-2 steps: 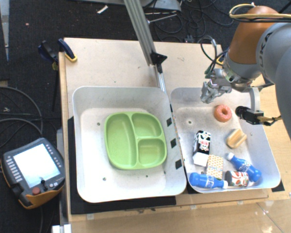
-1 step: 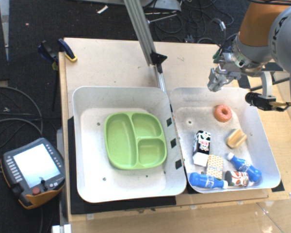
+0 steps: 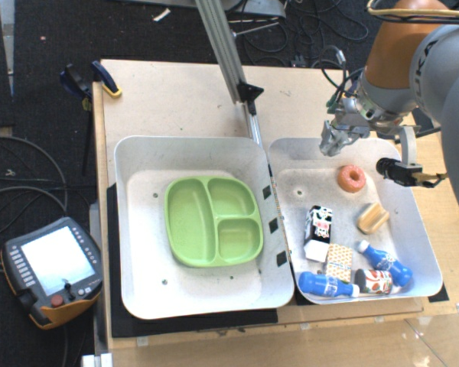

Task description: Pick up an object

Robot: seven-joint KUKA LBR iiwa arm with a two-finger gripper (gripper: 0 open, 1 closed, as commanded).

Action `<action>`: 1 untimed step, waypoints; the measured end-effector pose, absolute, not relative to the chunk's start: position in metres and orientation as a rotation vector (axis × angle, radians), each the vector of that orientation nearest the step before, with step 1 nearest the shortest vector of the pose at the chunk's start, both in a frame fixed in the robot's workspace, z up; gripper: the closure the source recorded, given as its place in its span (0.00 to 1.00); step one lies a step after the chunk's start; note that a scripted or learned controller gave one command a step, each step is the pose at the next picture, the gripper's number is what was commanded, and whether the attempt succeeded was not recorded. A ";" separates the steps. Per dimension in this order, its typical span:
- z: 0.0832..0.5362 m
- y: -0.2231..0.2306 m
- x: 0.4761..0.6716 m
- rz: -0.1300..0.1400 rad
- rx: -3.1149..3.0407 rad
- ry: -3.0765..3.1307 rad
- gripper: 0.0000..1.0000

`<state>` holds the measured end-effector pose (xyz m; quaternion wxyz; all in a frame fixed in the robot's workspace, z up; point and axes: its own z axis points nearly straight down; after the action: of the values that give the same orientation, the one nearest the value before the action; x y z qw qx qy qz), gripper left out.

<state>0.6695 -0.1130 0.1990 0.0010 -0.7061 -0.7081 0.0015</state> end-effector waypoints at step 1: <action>0.215 -0.059 0.653 -0.001 -2.212 -2.229 1.00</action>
<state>0.6532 -0.0594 0.2152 0.0007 -0.7045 -0.7097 -0.0005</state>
